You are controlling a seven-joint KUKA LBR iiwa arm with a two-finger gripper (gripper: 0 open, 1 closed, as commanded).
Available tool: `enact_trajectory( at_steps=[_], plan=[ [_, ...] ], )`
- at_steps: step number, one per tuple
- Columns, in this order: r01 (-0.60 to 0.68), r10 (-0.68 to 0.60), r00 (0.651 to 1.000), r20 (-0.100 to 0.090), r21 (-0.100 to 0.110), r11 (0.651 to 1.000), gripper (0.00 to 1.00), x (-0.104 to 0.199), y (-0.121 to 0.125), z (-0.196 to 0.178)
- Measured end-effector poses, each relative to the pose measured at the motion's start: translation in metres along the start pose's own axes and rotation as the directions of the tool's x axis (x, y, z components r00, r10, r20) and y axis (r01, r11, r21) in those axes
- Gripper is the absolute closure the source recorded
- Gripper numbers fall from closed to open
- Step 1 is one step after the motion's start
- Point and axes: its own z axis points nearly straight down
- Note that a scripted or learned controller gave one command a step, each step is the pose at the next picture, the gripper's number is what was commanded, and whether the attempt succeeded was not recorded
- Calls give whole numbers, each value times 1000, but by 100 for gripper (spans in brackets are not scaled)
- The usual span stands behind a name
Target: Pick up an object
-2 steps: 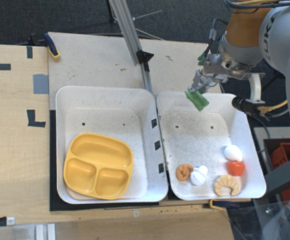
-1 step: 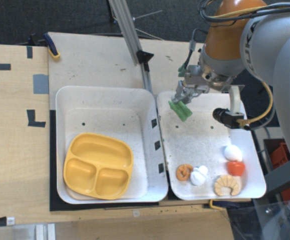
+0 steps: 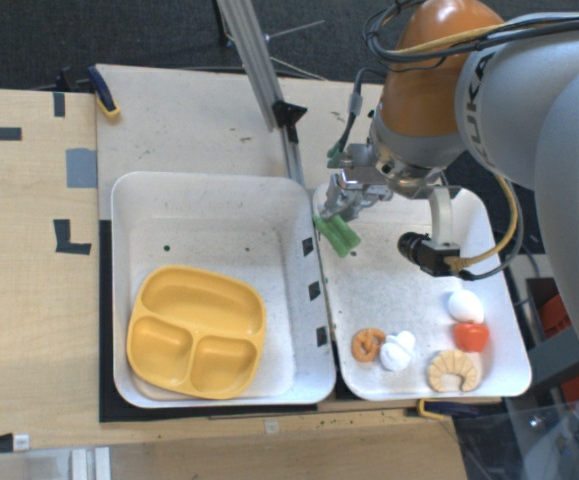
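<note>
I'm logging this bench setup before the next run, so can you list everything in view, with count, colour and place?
Bins: two, white, side by side on the bench.
Divided tray: one, yellow, front of the left bin.
Green block: one, green, right bin's back left, at the gripper's fingers.
Pretzel: one, brown, front of the right bin.
White piece: one, white, just right of the pretzel.
Croissant: one, tan, right bin's front right.
Red piece: one, red, above the croissant.
Egg: one, white, above the red piece.
Clamp: one, blue and yellow, bench's back left.
Arm: one, grey with orange band, from the right.
Gripper: one, over the green block.
</note>
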Motion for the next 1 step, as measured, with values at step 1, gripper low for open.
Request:
enact_trajectory(
  at_steps=[1],
  plan=[
    [1, -1, 1000, 0, 0, 1000, 100, 43, -19, -1]
  ],
)
